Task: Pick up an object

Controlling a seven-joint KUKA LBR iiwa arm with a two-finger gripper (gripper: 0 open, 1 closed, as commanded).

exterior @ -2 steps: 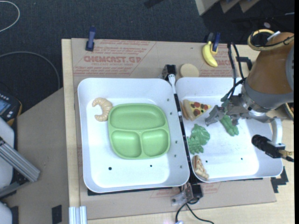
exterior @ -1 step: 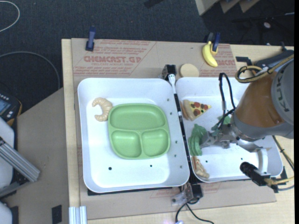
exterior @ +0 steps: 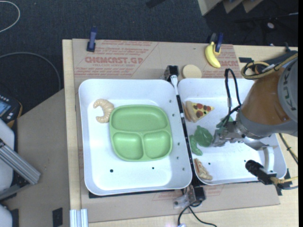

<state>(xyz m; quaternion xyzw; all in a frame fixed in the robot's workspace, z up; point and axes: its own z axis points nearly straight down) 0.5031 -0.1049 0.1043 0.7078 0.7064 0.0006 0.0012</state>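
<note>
1. Grey arm (exterior: 279, 98) with an orange band reaches in from the right over the right bin (exterior: 265, 174). Its wrist bends down toward the bin's left half.
2. Gripper (exterior: 218, 140) sits low, just beside a green leaf (exterior: 202, 137) and maybe touching its right edge. Whether the claw is released or clenched, I cannot tell; nothing shows between its tips.
3. Black cables loop from the wrist up over the bin's back edge.
4. Writing: the brown board (exterior: 118, 60) behind the bins reads "CHEMCAST" in red, with smaller red lines too small to read.
5. Right bin, white and shallow: a pizza slice (exterior: 197, 109), wedge-shaped with red dots, lies near the back left. The leaf, soft and crumpled-looking, lies below it. A small tan pastry piece (exterior: 202, 170) lies at the front left corner.
6. Left bin (exterior: 94, 160): a light green tray (exterior: 140, 132), smooth plastic with three compartments and rounded corners. A pale croissant (exterior: 103, 109), curved, lies just beside the tray's upper left corner.
7. On the board behind the right bin: a yellow banana (exterior: 212, 56) and a round tan disc (exterior: 191, 71), well apart from the gripper.
</note>
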